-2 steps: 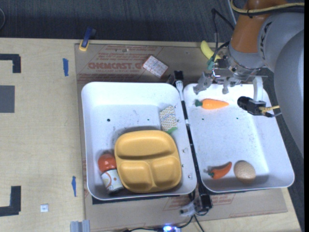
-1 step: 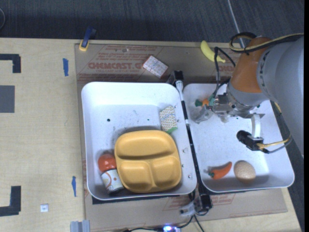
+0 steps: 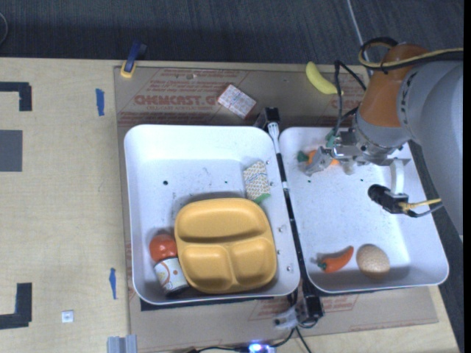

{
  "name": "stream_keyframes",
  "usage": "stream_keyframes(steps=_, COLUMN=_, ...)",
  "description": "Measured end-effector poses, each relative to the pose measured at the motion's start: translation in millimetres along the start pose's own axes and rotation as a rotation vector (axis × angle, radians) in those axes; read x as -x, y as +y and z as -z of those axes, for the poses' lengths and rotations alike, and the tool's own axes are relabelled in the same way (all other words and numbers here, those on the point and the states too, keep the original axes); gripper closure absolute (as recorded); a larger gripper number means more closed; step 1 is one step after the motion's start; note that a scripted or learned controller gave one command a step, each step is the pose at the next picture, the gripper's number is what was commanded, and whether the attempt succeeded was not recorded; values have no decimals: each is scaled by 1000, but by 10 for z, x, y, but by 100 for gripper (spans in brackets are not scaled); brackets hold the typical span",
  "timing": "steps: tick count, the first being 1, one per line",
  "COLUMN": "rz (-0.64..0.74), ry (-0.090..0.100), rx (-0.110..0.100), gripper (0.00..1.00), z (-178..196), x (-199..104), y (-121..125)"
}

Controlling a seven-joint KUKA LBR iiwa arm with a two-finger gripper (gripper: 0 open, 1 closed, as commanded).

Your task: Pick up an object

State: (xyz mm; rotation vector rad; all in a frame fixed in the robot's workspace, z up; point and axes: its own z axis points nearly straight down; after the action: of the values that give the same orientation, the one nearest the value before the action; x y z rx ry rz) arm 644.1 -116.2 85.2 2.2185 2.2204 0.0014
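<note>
My gripper (image 3: 333,155) hangs low over the far left corner of the right bin (image 3: 427,271). A small orange and green toy, like a carrot (image 3: 307,155), lies right at the gripper's tip, partly covered by it. A red pepper (image 3: 335,259) and a tan egg-shaped object (image 3: 373,259) lie near the right bin's front wall. In the left bin (image 3: 140,160) sit a yellow divided tray (image 3: 224,245), a red and white object (image 3: 165,259) and a patterned packet (image 3: 256,180).
The grey arm with its orange band (image 3: 383,98) crosses the right bin's far right corner, and a black and yellow cable end (image 3: 394,199) hangs over the bin's middle. Behind the bins lie a banana (image 3: 320,78), a small packet (image 3: 235,100) and a blue clip (image 3: 132,57).
</note>
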Motion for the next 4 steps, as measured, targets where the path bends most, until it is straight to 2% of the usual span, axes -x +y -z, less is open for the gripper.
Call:
stream_keyframes(steps=1, rz=2, ry=-2, rx=3, gripper=100, z=109, x=-6, y=10)
stream_keyframes(steps=2, rz=1, ry=2, rx=-2, gripper=100, z=1002, x=-930, y=-398)
stream_keyframes(steps=3, rz=-1, ry=2, rx=-5, gripper=100, z=1310, x=-941, y=-1258)
stream_keyframes(steps=4, rz=-1, ry=2, rx=-5, gripper=0, z=1310, x=-941, y=-1258)
